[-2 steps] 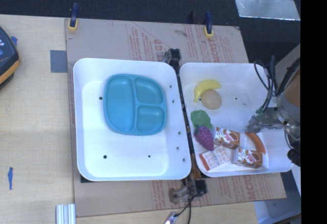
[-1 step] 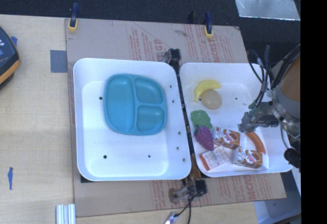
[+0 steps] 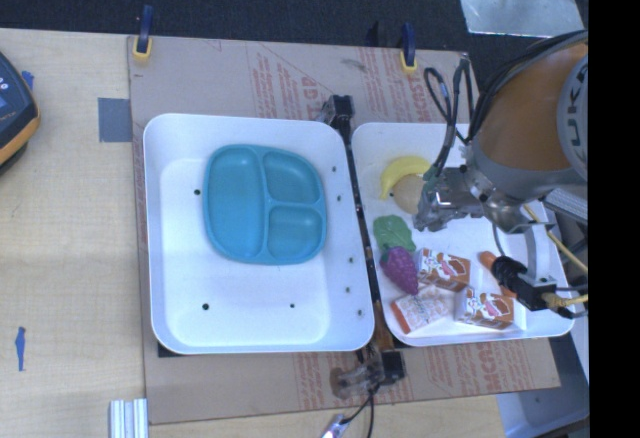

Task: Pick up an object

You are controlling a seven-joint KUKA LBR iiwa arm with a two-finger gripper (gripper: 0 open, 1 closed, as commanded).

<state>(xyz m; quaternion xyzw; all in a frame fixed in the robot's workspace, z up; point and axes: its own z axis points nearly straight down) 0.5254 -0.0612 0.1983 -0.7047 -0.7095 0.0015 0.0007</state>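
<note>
Right white bin [image 3: 560, 328], yellow banana [image 3: 403, 171] lying crosswise, pincer [image 3: 432, 214] beside

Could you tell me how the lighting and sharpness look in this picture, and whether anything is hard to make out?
In the camera view the light is even and soft; the left bin looks bright white without harsh glare, and the blue plate casts little shadow. The whole view is slightly soft; the packets in the right bin are too blurred to read, and the hand is a dim grey mass.
</note>
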